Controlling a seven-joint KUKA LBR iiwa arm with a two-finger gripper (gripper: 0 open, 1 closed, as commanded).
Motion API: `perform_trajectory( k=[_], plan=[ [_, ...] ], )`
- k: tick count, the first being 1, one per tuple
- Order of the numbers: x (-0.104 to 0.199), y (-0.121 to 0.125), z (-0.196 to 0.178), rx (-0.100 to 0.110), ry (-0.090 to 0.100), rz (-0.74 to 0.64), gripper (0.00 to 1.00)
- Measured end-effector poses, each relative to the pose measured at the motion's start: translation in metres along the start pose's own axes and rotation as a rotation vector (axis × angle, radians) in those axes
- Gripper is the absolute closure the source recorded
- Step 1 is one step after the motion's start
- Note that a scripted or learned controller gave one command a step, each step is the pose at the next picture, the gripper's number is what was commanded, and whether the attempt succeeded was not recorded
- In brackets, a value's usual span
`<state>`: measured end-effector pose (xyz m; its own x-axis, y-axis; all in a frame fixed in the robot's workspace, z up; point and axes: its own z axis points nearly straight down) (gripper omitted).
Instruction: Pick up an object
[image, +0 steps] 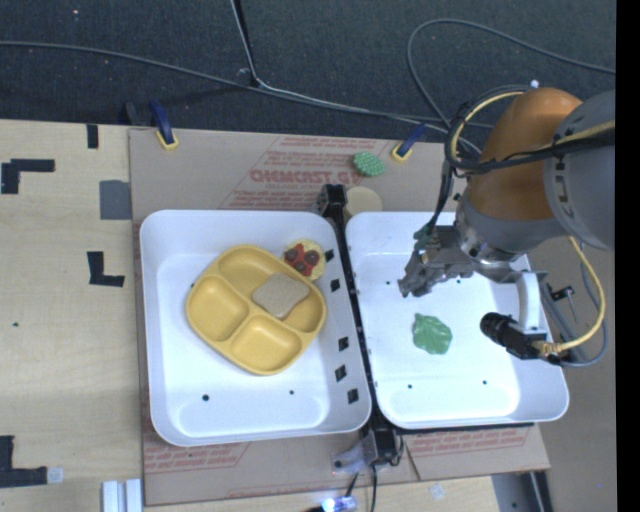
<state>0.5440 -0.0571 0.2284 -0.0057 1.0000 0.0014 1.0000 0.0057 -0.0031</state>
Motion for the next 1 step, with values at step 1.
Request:
perform_trajectory(
  k=[1],
  plan=[
    [0.0500, -0.0097, -0.0029, -0.001, 0.000, -0.001, 1.00]
  ],
)
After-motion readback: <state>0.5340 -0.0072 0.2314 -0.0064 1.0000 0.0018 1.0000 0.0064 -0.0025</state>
